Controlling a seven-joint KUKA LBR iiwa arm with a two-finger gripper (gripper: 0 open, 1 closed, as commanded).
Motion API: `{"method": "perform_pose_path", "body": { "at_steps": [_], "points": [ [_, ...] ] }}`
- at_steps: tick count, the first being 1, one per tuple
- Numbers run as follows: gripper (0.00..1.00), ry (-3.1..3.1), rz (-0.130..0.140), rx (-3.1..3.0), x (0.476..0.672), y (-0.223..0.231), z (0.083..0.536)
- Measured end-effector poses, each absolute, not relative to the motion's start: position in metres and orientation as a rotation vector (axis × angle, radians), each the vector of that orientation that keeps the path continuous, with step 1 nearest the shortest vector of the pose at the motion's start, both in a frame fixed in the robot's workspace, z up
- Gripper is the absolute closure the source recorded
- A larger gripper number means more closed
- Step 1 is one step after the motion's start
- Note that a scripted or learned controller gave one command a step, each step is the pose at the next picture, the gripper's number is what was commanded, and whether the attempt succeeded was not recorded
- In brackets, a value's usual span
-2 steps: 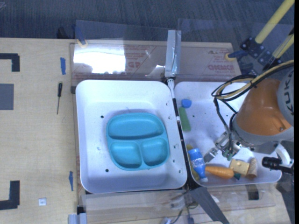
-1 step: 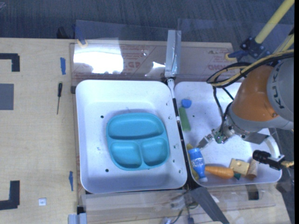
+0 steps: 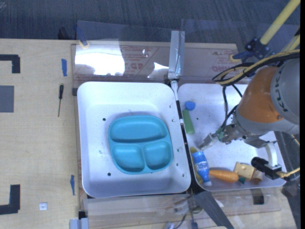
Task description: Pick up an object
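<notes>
On the bare bench at the far left, one thin screwdriver [image 3: 59,99] is seen lying well apart from the bins. The left bin [image 3: 95,109] is occupied by a single blue divided tray [image 3: 140,143] (three compartments can be counted in it), set flat near the middle.

Four loose things are counted in the right bin [image 3: 209,104], one of each kind. A green marker [image 3: 189,120] with a blue cap is laid along the bin's left wall. Below it, a blue-and-white tube [image 3: 201,166] with a yellow cap is tilted toward the near wall. The gripper [image 3: 208,141] is held low over the bin floor, just right of the marker's lower end and just above the tube, apart from both as far as can be made out. Whether the claw is spread or pressed together cannot be told, since its tip is small and blurred; nothing is seen pinched in it.

Farther right, an orange carrot-like piece [image 3: 223,176] is laid along the near wall, its tip near the tube. Beside it sits a tan block [image 3: 246,171], whose right end is partly covered by the robot's own parts.
</notes>
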State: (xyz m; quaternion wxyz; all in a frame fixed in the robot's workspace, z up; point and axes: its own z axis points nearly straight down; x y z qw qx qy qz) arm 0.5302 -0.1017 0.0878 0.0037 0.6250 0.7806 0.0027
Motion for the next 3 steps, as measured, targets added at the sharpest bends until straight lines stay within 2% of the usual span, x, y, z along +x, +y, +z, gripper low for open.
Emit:
{"method": "perform_pose_path", "body": {
  "at_steps": [1,2,3],
  "points": [
    [0.0,2.802,0.004,1.393,0.549,-0.131,0.216],
    [0.0,2.798,-0.001,1.44,0.478,-0.106,0.16],
    [0.0,2.29,0.005,2.147,0.481,-0.117,0.087]
  ]
}}
